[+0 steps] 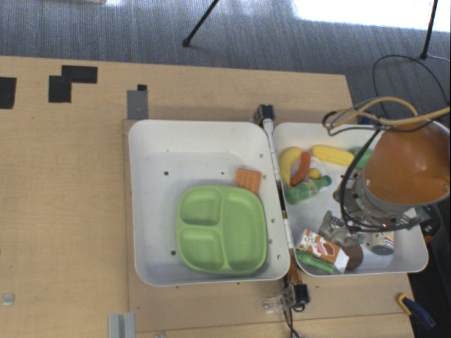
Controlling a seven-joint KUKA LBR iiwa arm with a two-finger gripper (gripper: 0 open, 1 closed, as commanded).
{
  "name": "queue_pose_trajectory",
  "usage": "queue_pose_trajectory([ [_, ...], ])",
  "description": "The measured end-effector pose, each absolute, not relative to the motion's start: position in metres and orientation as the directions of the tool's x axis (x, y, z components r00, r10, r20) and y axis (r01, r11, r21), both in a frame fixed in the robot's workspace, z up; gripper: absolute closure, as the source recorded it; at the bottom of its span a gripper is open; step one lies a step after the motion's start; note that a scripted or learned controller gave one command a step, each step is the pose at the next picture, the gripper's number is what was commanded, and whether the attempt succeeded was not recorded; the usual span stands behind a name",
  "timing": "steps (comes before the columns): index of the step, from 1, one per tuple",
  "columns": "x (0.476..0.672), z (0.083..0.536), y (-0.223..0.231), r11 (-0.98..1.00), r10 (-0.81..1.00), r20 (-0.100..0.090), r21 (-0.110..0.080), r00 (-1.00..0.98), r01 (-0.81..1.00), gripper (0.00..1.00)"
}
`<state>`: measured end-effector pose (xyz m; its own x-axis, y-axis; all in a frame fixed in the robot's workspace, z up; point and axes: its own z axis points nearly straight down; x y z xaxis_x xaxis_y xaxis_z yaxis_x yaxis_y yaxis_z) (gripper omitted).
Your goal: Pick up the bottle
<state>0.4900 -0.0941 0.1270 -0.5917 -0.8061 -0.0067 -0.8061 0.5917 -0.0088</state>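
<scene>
The green bottle (307, 189) lies up-left of the gripper (343, 231), long axis slanting toward the banana (289, 162). Whether the gripper is open or closed cannot be told.

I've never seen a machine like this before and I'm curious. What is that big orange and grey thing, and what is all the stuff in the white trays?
That big thing is a robot arm. It reaches in from the right, and a camera fixed above the bench looks down on it at a slant. At its end is a tool for picking things up, hanging low over the right tray. I can't tell if it holds anything.

The left tray holds a green plate with sections and a small orange block.

The right tray holds toy food: a banana, a corn cob, a small box and a green bottle. The robot's job is to pick up that bottle, which lies on its side, apart from the tool.
</scene>
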Motion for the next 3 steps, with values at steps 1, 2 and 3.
queue_pose_trajectory([
  [1, 0.501, 0.089, -0.096, 0.486, -0.874, -0.002, -0.014, -0.486, -0.874, 1.00],
  [2, 0.491, 0.098, -0.109, 0.337, -0.942, -0.005, -0.013, -0.337, -0.942, 1.00],
  [3, 0.490, 0.110, -0.108, 0.164, -0.987, -0.003, -0.006, -0.164, -0.987, 1.00],
])
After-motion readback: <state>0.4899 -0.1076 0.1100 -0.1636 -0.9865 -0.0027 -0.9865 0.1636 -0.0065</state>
